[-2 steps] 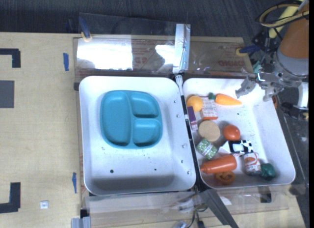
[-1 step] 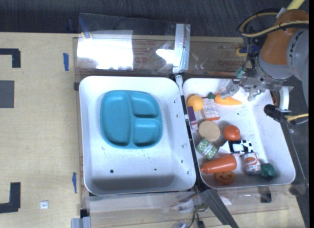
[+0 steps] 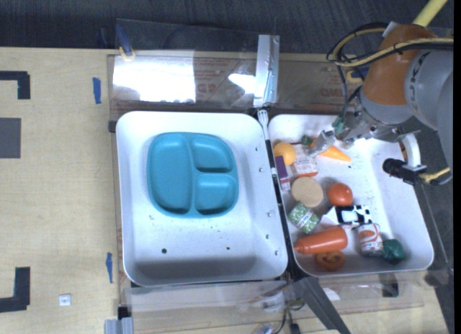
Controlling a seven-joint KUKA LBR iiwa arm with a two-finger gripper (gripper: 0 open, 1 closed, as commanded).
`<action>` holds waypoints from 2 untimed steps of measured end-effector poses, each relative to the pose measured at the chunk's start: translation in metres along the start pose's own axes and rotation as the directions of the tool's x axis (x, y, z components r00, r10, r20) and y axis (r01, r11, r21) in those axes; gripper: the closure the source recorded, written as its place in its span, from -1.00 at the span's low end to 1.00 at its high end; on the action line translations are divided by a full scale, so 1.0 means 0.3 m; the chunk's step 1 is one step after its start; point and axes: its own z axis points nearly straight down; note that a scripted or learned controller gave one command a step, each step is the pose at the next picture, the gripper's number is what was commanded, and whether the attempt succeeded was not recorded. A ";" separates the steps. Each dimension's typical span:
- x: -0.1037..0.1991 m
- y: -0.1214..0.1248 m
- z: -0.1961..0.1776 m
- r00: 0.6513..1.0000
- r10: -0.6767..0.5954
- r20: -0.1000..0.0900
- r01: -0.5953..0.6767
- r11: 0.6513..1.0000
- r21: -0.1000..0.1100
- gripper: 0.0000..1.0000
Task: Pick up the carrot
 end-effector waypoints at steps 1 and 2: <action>0.008 -0.006 -0.007 1.000 -0.001 -0.006 0.001 1.000 0.009 1.00; 0.196 0.022 -0.313 0.997 -0.072 -0.008 0.072 0.997 0.005 1.00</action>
